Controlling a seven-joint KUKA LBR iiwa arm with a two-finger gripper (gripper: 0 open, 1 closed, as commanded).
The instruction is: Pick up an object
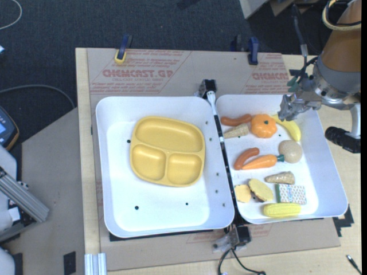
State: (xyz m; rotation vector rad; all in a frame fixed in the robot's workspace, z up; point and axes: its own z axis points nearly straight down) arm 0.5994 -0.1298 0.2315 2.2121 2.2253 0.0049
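Observation:
The right bin [327, 153] holds several toy foods. Among them are an orange fruit [263, 126], a yellow banana [293, 130], a carrot [261, 162], a beige round piece [290, 151], two red sausages [236, 120] [246, 154], and a corn cob [281, 210]. My gripper [288, 109] hangs over the bin's back right corner. It is just above the banana's far end and right of the orange fruit. I see nothing held in it.
A yellow divided plate [167, 150] lies in the left bin [114, 193]. A black divider with clamps [209, 87] runs between the bins. A small packet [293, 195] and tan slices [255, 191] lie near the right bin's front.

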